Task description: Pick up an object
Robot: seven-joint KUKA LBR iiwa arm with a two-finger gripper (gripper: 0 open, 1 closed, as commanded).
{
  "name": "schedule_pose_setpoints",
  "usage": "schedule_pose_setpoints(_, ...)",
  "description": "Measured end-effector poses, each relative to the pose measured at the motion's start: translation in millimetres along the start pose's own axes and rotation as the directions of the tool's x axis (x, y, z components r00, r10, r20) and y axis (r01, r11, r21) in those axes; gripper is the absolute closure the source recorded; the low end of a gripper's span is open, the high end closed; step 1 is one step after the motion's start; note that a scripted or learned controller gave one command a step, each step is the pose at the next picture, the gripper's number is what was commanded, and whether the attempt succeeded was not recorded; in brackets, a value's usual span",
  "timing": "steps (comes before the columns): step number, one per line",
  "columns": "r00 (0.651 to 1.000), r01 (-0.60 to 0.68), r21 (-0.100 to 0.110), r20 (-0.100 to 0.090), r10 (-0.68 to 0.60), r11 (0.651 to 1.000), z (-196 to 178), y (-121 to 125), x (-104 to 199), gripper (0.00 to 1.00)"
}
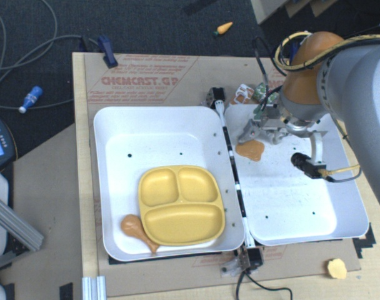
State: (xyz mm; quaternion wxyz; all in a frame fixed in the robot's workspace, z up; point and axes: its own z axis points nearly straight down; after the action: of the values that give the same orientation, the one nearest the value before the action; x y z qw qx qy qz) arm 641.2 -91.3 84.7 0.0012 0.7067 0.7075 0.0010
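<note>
A flat tan-orange piece (250, 149) lies in the right bin (290, 211), close to its left wall. My gripper (263, 132) hangs just above and behind this piece, low over the bin's back left part; nothing can be seen held in it. The left bin (115, 136) carries a yellow compartment plate (180, 204) in its front half. An orange drumstick-shaped toy (137, 229) rests against the plate's front left edge.
The grey arm with its orange band (315, 67) covers the right bin's back right. A small printed wrapper (244, 94) lies behind that bin. A yellow chunk (335, 268) sits on the bench at front right. A blue clamp (106, 50) grips the board's back left.
</note>
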Motion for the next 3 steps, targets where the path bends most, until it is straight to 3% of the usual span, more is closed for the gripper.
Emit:
schedule_pose_setpoints(2,1.0,-0.002,0.005,-0.001,0.002,1.0,-0.3,-11.9,-15.4,0.0)
schedule_pose_setpoints(3,1.0,0.001,0.001,0.0,-0.001,1.0,0.0,-2.2,0.4,0.0)
